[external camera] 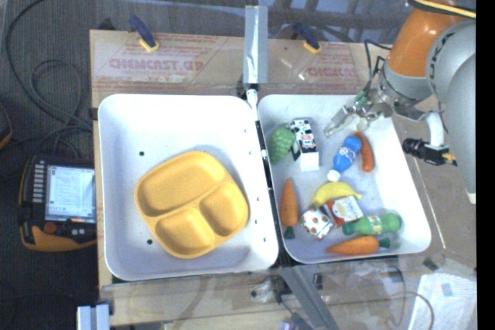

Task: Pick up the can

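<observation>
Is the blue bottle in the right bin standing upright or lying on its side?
Lying on its side. The blue bottle shows its full length on the floor of the right bin, with its white cap end toward the yellow banana.

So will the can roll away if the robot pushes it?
Probably not far: the can seems to lie on its side, but the banana and green bottle crowd it. It looks small, so likely light and easy to knock.

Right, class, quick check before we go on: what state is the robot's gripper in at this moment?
Gripper: open, holding nothing, above the right bin's far edge.
</observation>
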